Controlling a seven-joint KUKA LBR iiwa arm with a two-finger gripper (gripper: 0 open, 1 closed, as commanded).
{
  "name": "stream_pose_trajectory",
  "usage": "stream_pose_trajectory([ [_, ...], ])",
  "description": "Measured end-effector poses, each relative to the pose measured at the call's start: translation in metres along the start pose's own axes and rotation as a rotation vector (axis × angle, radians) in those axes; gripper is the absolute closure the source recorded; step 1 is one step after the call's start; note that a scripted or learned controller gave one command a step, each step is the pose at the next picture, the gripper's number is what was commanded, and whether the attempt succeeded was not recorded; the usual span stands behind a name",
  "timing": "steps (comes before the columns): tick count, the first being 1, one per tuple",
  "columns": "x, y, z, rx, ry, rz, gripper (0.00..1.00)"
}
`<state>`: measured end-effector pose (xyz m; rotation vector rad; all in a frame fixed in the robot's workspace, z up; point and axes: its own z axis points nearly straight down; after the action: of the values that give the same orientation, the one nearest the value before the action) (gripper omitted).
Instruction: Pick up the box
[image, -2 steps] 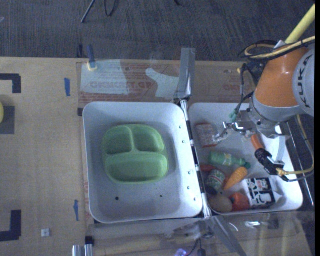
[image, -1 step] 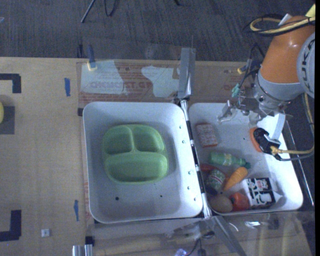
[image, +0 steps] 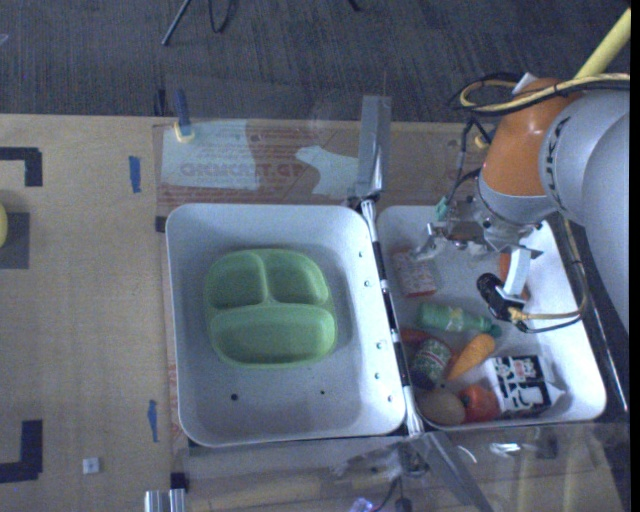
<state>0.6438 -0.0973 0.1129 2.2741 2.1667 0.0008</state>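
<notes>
Nearest the camera, the right bin (image: 585, 395) crowds its food toys at the bottom edge: one black-and-white box (image: 520, 385) at about four o'clock, one carrot (image: 472, 356), one can (image: 432, 361), one green bottle (image: 452, 320), probably tumbled there loosely. One pink packet (image: 415, 274) lies toward eleven o'clock. The left bin (image: 190, 320) holds one green tray (image: 270, 306), centred. Farthest, the gripper (image: 462, 232) hovers at twelve o'clock, apart from the box; I cannot tell its opening.

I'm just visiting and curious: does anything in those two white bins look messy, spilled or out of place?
Nothing looks spilled or broken. The right bin is cluttered: a green bottle lying on its side, a carrot, a can and a black-and-white box crowd together. The green divided tray sits neatly in the left bin.
</notes>
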Motion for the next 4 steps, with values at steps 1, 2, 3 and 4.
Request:
stream_pose_trajectory([
  [1,-0.025,0.005,-0.107,-0.003,-0.001,-0.015,0.0],
  [2,-0.012,-0.018,0.011,-0.005,-0.001,0.056,0.0],
  [3,0.002,-0.005,0.02,-0.011,-0.001,0.23,0.0],
  [4,0.004,-0.002,0.008,-0.018,0.003,0.228,1.0],
])
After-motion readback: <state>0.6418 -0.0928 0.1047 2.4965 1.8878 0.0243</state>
